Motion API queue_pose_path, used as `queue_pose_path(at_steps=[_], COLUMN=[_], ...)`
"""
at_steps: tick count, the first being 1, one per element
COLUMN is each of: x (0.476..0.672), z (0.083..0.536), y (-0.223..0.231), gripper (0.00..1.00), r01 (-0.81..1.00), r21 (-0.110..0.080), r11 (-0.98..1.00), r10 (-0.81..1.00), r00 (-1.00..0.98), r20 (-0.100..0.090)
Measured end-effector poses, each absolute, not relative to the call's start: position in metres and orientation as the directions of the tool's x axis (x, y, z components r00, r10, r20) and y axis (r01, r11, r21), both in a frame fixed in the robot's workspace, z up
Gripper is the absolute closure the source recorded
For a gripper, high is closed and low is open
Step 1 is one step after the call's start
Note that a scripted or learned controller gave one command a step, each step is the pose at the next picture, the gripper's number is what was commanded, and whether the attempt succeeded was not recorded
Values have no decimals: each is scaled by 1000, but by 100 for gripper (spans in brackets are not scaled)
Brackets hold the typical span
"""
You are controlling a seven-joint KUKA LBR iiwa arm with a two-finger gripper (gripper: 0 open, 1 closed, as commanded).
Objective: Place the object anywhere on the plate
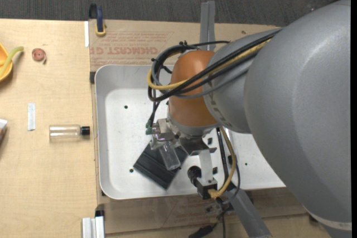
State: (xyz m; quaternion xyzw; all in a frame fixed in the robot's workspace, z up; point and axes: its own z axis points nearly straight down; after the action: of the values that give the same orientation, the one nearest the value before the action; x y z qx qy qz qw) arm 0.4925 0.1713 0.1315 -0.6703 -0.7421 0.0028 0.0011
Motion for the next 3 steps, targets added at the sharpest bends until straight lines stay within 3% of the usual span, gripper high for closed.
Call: queue_pose_path(at_steps=[1, 2, 3], x=[562, 496, 497], z=[202, 179, 179], y=[122, 193, 193], gripper=[100, 100, 0], r01=[927, 839, 839], r21=[-2, -4, -4], r11=[375, 544, 544], r10=[927, 839, 839], r00=[-375, -544, -544], r20=[-1, 0, 0])
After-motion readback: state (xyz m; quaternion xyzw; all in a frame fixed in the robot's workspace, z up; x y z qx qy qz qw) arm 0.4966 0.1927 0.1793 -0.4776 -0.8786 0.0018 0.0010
